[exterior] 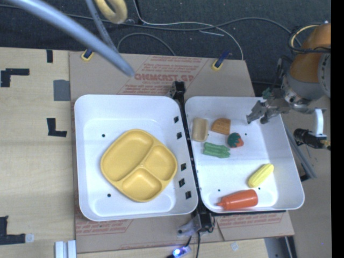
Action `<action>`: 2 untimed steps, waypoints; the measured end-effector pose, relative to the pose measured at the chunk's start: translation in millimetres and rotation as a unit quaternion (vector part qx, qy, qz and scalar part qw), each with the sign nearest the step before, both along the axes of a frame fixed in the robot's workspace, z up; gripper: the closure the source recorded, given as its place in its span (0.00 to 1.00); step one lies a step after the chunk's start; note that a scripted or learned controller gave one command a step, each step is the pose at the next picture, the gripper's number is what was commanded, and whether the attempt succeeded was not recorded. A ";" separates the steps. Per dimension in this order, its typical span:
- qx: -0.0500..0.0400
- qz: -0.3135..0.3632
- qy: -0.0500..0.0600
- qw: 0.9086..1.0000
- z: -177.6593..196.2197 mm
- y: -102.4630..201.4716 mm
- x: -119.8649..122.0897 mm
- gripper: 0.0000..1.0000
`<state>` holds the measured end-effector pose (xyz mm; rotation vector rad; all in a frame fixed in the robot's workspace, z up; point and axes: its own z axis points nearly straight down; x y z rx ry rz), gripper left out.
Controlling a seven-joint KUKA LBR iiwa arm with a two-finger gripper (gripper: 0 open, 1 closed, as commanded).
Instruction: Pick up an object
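My gripper (257, 115) hangs over the right bin's (285, 160) upper right rim, on the arm that reaches in from the right. Nothing shows between its fingers. Lying in the right bin are a beige block (199, 129), an orange wedge (221, 126), a small green-and-red piece (234, 140), a green bean pod (216, 150), a yellow corn cob (260, 174) and a red-orange carrot-like piece (238, 199). The nearest object, the green-and-red piece, sits below and left of the gripper.
The left bin (86, 144) holds a yellow sectioned plate (138, 164). A black divider (185, 144) runs between the bins. A grey pole (64, 23) crosses the upper left, and cables (177, 26) trail behind the bins.
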<state>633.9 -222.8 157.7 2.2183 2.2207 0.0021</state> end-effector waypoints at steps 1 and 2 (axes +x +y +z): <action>0.000 0.000 -0.001 1.000 53.1 0.4 1.2 1.00; 0.000 0.001 0.002 1.000 59.7 43.6 -8.6 1.00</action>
